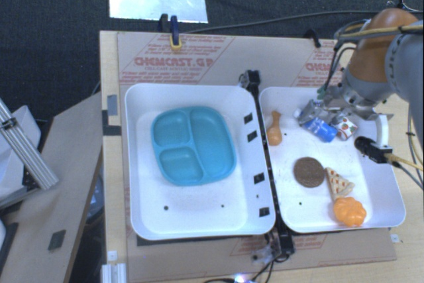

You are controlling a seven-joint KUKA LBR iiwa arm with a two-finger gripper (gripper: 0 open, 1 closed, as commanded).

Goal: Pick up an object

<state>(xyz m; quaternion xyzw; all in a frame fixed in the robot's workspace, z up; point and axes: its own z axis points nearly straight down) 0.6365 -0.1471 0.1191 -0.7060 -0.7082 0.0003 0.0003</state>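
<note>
My gripper (315,114) is low in the back part of the right bin (391,190), reaching in from the right. Directly at its tip lies a blue object (324,131), with a small red and white item (344,128) beside it. Whether the tip touches the blue object is unclear. Farther left in the same bin lies an orange drumstick-shaped toy (273,128). A brown round disc (309,171), a pizza-slice toy (338,183) and an orange lumpy toy (349,211) lie toward the front.
The left bin (192,215) holds a blue divided plate (193,144). A black divider with clips (260,149) runs between the bins. A black cable end (372,149) hangs over the right bin's right side.
</note>
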